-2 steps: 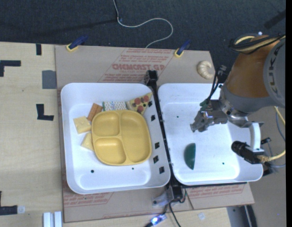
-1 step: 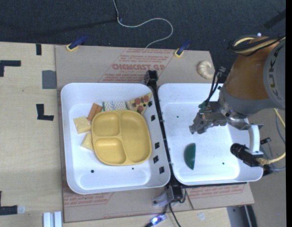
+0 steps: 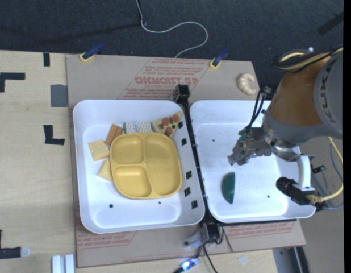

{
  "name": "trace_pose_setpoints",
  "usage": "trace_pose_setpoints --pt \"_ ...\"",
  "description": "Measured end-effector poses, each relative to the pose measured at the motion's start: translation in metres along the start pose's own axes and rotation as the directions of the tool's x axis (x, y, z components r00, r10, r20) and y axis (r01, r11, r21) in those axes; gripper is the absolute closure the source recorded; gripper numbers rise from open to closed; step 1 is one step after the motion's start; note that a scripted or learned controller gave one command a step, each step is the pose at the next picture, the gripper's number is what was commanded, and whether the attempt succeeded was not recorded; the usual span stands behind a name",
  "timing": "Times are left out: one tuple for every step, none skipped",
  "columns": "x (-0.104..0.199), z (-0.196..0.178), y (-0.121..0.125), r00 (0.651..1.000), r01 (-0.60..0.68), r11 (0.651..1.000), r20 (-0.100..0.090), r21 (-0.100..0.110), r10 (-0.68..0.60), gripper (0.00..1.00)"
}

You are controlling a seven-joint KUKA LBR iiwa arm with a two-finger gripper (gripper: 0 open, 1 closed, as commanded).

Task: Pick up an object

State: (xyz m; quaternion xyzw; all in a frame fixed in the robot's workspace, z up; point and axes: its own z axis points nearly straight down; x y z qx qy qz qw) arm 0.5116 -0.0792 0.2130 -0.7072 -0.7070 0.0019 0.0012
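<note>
arm: in from right | hand: low, pointing left

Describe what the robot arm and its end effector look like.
The arm is bulky and rounded, with an orange band and a grey shell bearing dark lettering at the right edge. Yellow and black cables loop over its top, and a thin black cable runs down toward the end effector, a small dark grey metal assembly.

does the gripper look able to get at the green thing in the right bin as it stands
Probably yes. The green object lies alone on the floor of the right bin, with bare white around it and nothing on top. The gripper hangs just above and to its right in the same bin, with nothing between them.
</note>
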Motion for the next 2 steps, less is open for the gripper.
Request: trace_pose_setpoints --pt "-0.001 -0.002 -0.005 1.0 0.001 1.0 -0.001 -0.001 -0.001 1.0" --pt "0.001 -0.019 0.006 1.0 0.003 1.0 -0.001 -0.004 -0.003 1.0"
